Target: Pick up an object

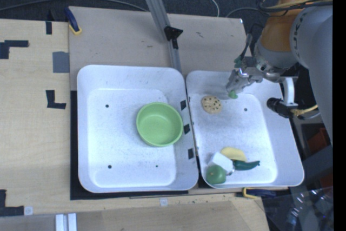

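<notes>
Looking down on the desk now, and the two white bins are sitting side by side. The arm is reaching in from the right, orange band showing above the wrist, and the gripper is hanging over the far part of the right bin. How its tips are standing, I cannot tell; they are too small and dark against the tray, though something small and green is showing right at the tip. Just beside the gripper, towards the left, a round tan cookie with dark specks is lying on the bin floor, apart from the gripper. Down at the near edge of the same bin a cluster is crowding together: a green ball, a white block touching it, a yellow piece and a dark green pepper-like piece just beside. Over in the left bin, a green bowl is sitting upright near the middle, towards the dividing edge.
</notes>
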Tool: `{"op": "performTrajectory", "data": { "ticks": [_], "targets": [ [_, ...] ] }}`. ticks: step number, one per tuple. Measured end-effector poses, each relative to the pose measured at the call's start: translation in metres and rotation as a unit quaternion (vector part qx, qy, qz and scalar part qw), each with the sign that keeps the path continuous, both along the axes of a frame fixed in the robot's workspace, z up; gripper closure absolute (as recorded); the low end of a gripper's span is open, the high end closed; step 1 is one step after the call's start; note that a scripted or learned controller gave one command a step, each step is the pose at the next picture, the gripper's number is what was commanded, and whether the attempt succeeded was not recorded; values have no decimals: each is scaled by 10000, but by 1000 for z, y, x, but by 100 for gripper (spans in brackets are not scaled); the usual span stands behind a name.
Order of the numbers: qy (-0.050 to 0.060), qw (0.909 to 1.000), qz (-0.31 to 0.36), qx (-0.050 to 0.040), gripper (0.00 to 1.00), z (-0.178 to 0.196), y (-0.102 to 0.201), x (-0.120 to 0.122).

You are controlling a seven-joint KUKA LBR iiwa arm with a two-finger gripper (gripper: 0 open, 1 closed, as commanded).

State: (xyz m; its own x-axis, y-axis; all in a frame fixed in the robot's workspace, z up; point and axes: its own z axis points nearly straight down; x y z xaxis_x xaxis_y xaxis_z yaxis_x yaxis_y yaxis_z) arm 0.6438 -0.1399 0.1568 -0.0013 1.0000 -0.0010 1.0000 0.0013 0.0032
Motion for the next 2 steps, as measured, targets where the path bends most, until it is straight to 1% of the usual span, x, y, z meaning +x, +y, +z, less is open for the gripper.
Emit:
{"op": "performTrajectory", "data": {
  "ticks": [1,2],
  "targets": [
    [-5,10000,7,3,100,51,11,3],
    [6,10000,1,4,100,79,11,4]
  ]
}}
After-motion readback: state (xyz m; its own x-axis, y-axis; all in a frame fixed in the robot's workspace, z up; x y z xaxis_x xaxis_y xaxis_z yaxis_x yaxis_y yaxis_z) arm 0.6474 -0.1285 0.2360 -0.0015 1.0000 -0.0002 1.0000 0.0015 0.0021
